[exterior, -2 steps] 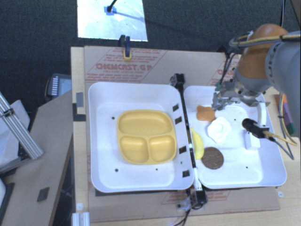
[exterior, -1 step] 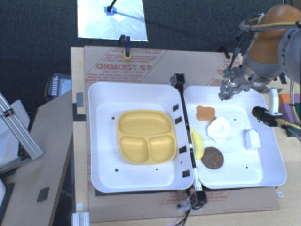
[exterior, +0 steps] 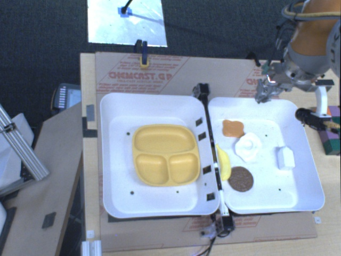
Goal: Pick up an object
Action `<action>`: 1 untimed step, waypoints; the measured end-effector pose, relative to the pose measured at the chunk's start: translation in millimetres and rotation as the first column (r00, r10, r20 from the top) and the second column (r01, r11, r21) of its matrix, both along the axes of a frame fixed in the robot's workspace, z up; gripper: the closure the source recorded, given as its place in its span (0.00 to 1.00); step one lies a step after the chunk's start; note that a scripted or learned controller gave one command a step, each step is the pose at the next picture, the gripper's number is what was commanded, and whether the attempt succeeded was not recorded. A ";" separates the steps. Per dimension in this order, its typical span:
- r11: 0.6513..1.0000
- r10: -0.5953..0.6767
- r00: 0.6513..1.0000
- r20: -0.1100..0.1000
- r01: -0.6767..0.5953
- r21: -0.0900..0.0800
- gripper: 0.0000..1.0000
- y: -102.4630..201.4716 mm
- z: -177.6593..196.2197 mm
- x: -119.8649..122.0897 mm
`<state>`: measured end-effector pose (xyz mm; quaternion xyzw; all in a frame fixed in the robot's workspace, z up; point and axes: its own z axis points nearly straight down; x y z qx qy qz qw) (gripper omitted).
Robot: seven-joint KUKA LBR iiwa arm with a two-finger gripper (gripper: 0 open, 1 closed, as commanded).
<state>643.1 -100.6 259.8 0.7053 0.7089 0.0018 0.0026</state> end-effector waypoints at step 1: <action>1.000 0.004 1.000 -0.003 -0.004 0.003 1.00 49.9 4.2 3.8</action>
